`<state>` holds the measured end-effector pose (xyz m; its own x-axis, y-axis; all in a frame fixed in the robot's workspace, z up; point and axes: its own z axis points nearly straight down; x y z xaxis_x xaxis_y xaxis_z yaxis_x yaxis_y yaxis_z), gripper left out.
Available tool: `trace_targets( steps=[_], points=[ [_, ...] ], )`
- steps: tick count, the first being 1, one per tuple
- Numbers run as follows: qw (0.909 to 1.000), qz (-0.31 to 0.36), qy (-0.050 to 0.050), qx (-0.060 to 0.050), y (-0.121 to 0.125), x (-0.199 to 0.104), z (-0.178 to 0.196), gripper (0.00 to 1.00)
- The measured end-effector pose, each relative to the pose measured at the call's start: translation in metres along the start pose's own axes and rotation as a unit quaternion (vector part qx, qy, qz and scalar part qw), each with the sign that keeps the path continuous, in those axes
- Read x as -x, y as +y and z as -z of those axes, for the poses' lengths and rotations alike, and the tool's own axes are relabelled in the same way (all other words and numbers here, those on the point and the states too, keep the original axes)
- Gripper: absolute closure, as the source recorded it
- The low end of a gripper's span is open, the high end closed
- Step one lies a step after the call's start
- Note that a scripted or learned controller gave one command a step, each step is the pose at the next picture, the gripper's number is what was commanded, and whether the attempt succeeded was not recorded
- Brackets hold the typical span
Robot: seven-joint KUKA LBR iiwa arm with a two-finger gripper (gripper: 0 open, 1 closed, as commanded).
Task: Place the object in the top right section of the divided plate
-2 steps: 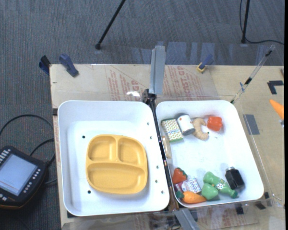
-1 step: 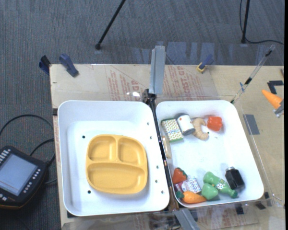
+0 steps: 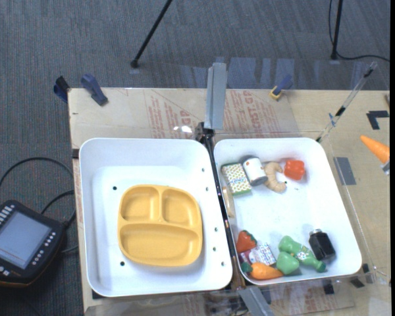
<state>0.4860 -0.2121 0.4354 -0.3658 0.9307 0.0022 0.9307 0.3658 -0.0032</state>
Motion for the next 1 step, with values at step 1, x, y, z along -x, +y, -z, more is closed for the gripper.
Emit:
trace_targets(
  steps=[1],
  points=[
    [0.9946,0.103,0.0,0.0,-0.0043,-0.0018,-0.0002,1.0]
  ],
)
